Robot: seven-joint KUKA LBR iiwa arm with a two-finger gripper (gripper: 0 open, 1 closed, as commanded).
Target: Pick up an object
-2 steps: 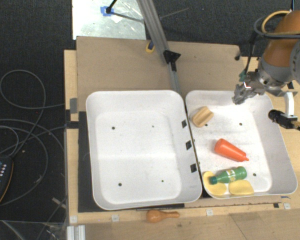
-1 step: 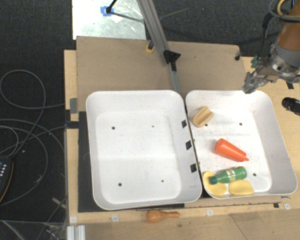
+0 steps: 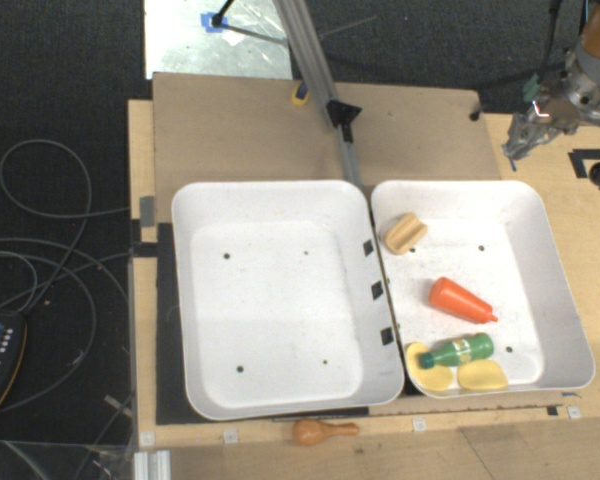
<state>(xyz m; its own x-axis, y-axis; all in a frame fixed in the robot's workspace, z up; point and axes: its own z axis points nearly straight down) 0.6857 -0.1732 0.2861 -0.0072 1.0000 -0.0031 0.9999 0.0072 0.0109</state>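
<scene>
The right bin holds a tan block near its back left, an orange carrot in the middle, and a green bottle lying near the front beside two yellow pieces. My gripper hangs above the bench just behind the right bin's back right corner, apart from all of these, with nothing seen between its fingers. The arm's orange band shows at the top right.
The left bin stands next to the right one, joined by black clips. A tan pear-shaped piece lies on the bench in front of the bins. A slanted metal pole crosses behind them. Cables lie on the floor at left.
</scene>
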